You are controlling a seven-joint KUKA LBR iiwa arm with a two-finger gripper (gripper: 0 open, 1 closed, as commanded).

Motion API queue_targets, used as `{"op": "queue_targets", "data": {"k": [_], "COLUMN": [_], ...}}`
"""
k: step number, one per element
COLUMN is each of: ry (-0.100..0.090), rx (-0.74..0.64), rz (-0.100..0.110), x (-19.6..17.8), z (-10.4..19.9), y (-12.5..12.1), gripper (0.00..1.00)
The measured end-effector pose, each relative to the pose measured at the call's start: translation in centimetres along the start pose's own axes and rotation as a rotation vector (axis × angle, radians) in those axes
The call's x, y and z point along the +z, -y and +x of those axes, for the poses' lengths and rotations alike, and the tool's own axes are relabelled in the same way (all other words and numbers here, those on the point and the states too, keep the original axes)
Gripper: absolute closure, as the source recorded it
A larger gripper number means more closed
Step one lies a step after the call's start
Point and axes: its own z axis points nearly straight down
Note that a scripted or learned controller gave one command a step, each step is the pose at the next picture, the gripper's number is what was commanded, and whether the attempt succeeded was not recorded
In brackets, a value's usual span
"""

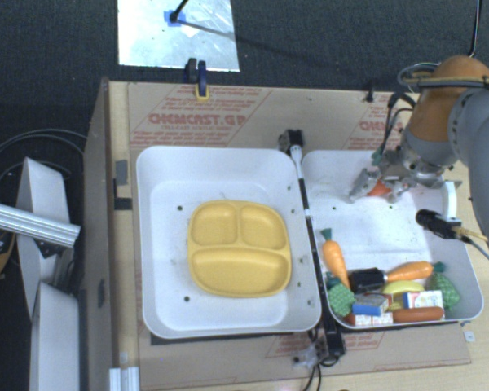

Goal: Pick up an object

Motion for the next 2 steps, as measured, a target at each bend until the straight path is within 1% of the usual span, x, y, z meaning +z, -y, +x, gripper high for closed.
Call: {"op": "queue_targets", "data": {"k": [1, 2], "ry": [0.003, 0.024], "rx": [0.0, -0.004], "rz": [0.018, -0.058], "x": [-0.7, -8.9], "z": [-0.4, -2.9], "y": [0.5, 8.1], "gripper": [1.0, 1.0]}}
